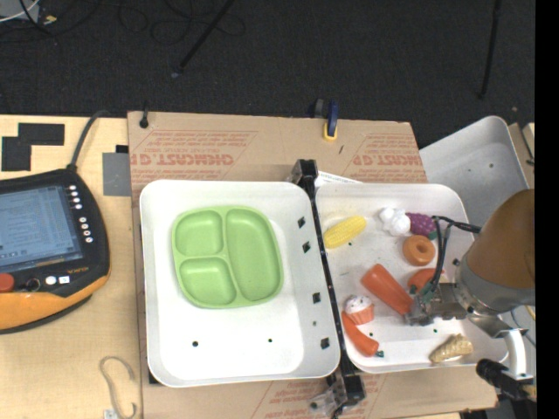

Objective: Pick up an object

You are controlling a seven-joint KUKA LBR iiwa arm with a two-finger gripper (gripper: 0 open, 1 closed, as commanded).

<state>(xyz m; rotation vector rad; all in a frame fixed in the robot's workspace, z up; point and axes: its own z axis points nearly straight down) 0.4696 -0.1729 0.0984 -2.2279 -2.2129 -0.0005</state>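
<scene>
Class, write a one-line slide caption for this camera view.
Arm's claw low in right bin among toy foods; green tray in left bin.

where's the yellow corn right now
The yellow corn lies in the right bin, at its upper left, beside the divider and left of the white toy.

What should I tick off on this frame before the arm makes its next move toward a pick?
1. End effector over the right bin: ok.
2. Item between its tips: cannot tell; it sits low beside the long orange-red piece.
3. Open or shut state: cannot tell.
4. Candidates within the right bin: ok; yellow corn, orange ring, purple grapes, tan cone.
5. Crowding near the tips: not ok; the orange-red piece lies close by.
6. Green divided tray sits in the left bin, away from the arm: ok.
</scene>
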